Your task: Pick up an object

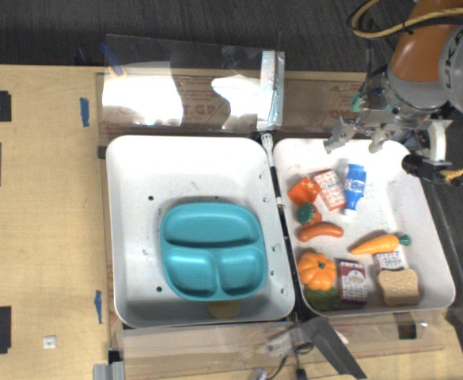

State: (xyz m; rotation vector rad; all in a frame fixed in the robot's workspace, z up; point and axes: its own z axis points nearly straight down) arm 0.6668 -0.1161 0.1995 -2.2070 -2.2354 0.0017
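Observation:
My gripper (pixel 357 140) hangs over the far edge of the right bin (pixel 435 236), its two fingers spread open with nothing between them. Just below it in the bin lie a blue bottle (pixel 355 185), a red and white packet (pixel 329 190) and an orange pepper (pixel 302 191). Further toward the front are a small red and green fruit (pixel 308 213), a sausage (pixel 320 231), a carrot (pixel 377 245), a pumpkin (pixel 317 269), a dark red box (pixel 352 280) and a slice of bread (pixel 398 286).
The left bin (pixel 128 212) holds a teal divided plate (pixel 213 249). A clear plastic panel (pixel 191 93) stands behind the left bin. The arm and its yellow cables (pixel 389 18) fill the upper right corner.

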